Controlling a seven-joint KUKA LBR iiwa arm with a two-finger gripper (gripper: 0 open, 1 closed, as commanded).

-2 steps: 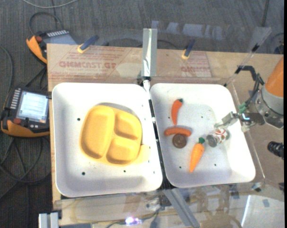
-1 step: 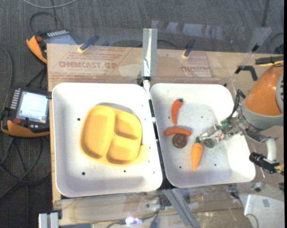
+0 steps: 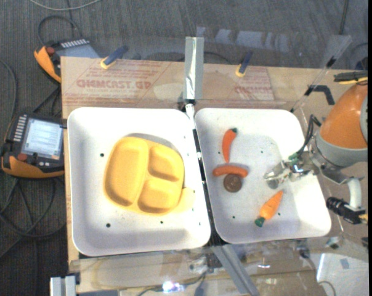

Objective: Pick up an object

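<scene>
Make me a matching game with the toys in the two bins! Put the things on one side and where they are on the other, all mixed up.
Things:
1. yellow tray
2. top carrot
3. bottom carrot
4. brown disc

Places:
A. near the front edge of the right bin, leaf end pointing to the front
B. in the left bin
C. near the back of the right bin, leaf end pointing to the back
D. middle of the right bin, just under a hot dog

Pairs: 1-B, 2-C, 3-A, 4-D
</scene>
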